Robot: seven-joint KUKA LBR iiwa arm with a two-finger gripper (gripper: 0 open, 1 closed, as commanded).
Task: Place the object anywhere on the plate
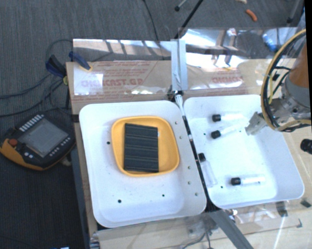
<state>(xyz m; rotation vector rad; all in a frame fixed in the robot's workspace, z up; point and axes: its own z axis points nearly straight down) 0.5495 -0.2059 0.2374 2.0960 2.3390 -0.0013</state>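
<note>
A black ribbed rectangular object [141, 147] lies flat in the middle of the yellow plate [171, 152], which sits in the left bin [102, 193]. My gripper [254, 123] is over the right side of the right bin [278, 187], far from the plate and the black object. Nothing can be seen held in it. The arm, with its orange band and looped cables [273, 96], comes in from the right edge.
Several clear tubes with black caps lie in the right bin: one at the back [224, 117], one just below it [224, 131], one near the front [246, 181]. A teach pendant [38, 141] lies on the floor to the left.
</note>
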